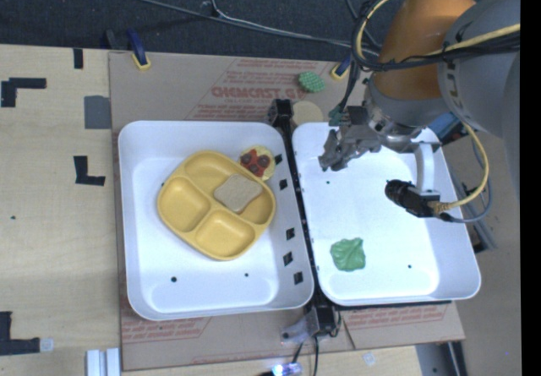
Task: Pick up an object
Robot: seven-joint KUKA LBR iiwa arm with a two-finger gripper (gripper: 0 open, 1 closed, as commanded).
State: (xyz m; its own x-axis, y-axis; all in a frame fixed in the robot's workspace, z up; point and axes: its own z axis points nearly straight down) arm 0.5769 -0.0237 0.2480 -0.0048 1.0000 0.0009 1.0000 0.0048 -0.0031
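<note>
Nearest the lens, a small green leaf-shaped soft piece (347,253) lies flat on the floor of the right-hand shallow white bin (452,277), toward its near edge; it is the only loose thing in that bin and the likeliest object for the pick. The jaws (331,158) hang over the far left part of the same bin, well apart from the green piece, pointing down toward bare white floor; nothing shows between them, and whether they are spread or pressed together cannot be told at this angle. Behind them rises the grey arm with its orange band (423,24), with cables looped around it.

Outward, the left-hand white bin (139,273) holds a yellow compartmented plastic tray (182,201) bearing a tan square slice (237,192), with a small red and dark cluster (256,162) at the tray's far rim. A green knobbly item (310,80) rests on the counter (51,222) beyond the bins.

Judgement: the green piece looks light, thin and pliable, not fragile; lying low, it may slip or fold, so a grip straight down across its raised middle seems best.
</note>
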